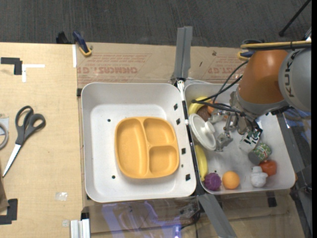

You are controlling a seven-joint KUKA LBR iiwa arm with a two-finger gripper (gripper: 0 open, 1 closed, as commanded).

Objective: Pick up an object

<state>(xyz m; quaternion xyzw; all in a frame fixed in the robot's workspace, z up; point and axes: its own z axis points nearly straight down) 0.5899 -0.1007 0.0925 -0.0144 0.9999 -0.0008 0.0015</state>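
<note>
Nearest the camera, along the front wall of the right-hand white bin [285, 185], a small purple bunch of toy grapes [212, 181], a round orange ball-like fruit [231, 180], a small white lumpy object [258, 178] and a red-orange toy piece [269, 167] lie in a row, close together. A long yellow banana [201, 158] runs along the bin's left wall just behind the grapes. A grey-green speckled lump [259, 151] sits a little further back, touching the red piece.

Above these, the two-finger metal gripper [227, 139] hangs low over the middle of the bin, just beside a shallow silver metal bowl [203, 131] tipped on its edge. Whether its fingers are spread or closed cannot be told: cables and brackets clutter that spot, and nothing is clearly seen between them.

The likely trouble is the crowding. The fingers could strike the tilted bowl's rim and skid off, or nudge the banana against the wall instead of closing round anything.

Further back, a brown object [203, 112] and something yellow are half covered by the bowl and cables; the arm's orange band [262, 78] hides the bin's far corner. The left-hand white bin [96, 148] holds a yellow three-compartment plastic tray [147, 147].
</note>
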